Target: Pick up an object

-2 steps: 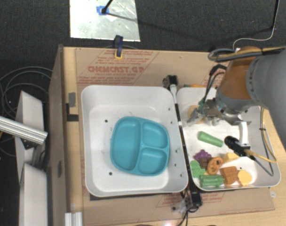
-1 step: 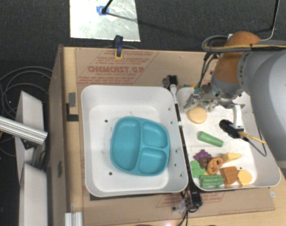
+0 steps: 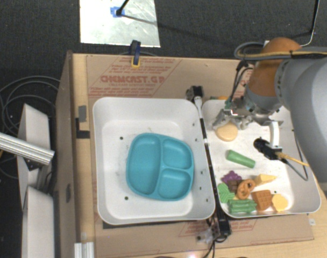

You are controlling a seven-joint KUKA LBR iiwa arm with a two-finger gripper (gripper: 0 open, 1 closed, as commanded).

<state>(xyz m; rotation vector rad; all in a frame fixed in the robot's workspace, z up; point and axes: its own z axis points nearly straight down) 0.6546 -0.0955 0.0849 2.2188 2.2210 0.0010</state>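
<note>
The grey arm (image 3: pixel 308 101) came in from the right, its orange band (image 3: pixel 268 69) above the wrist, and the hand (image 3: pixel 236 118) hung low over the far left part of the right bin (image 3: pixel 302 191). Whether the hand was open or closed could not be told from this angle. Just below it, touching or nearly touching its lower edge, lay a pale tan rounded toy food (image 3: pixel 226 133) on the bin floor, close to the wall shared with the left bin (image 3: pixel 107 114). It could not be made out as gripped.

The other toy foods lay nearer the camera in the same bin. A green cylinder (image 3: pixel 240 158) lay alone at a slight slant, near the tan piece but apart from it. Beyond it, along the near wall, a cluster was packed together: purple grapes (image 3: pixel 232 177), a brown pretzel (image 3: pixel 244 187), a yellow wedge (image 3: pixel 265 179), a green pea pod (image 3: pixel 242 206), an orange-brown waffle (image 3: pixel 263 199) and a yellow disc (image 3: pixel 281 202) just beside the waffle.

The left bin held a teal divided plate (image 3: pixel 159 166), lying flat near its middle with three compartments. Both bins sat side by side on the cardboard-covered worktop (image 3: pixel 153 71).
</note>
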